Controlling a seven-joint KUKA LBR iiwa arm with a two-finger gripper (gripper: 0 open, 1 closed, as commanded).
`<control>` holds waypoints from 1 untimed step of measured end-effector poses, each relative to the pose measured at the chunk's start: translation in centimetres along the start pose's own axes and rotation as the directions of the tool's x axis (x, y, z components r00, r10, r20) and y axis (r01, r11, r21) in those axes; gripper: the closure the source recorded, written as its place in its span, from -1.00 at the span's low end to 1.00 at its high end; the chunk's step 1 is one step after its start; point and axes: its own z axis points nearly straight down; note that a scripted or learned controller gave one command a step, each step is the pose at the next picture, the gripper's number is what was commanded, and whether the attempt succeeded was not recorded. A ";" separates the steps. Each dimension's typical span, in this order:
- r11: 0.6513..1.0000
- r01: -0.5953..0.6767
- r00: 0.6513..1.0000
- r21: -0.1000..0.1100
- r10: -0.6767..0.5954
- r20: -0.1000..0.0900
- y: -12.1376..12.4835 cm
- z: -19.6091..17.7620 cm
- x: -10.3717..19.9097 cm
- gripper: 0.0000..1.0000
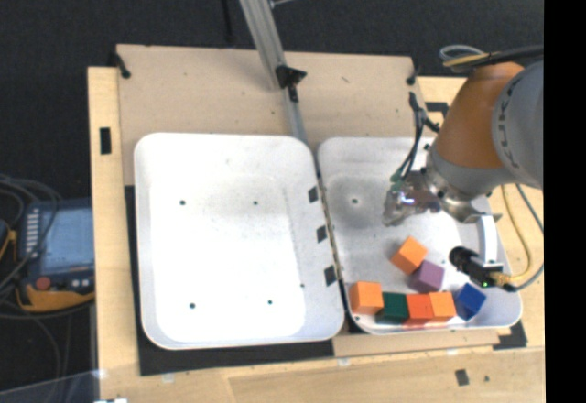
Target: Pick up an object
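Note:
Several small blocks lie in the right bin [352,168]. An orange block [411,254] and a purple block [428,277] sit near the bin's middle. Along the front wall stand an orange block [368,297], a green block [395,308], two more orange blocks [430,307] and a blue block [470,299]. My gripper [400,208] hangs over the right bin, up and left of the upper orange block. Nothing shows between its fingers.
The left bin [224,236] lies beside the right one, joined by dark clips. A slanted metal rail [261,21] crosses the back of the bench. A pendant [55,255] with cables sits off the left edge. Yellow cables hang by the arm at right.

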 end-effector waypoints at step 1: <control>1.000 0.012 1.000 -0.001 -0.012 0.000 0.1 -4.4 0.2 1.00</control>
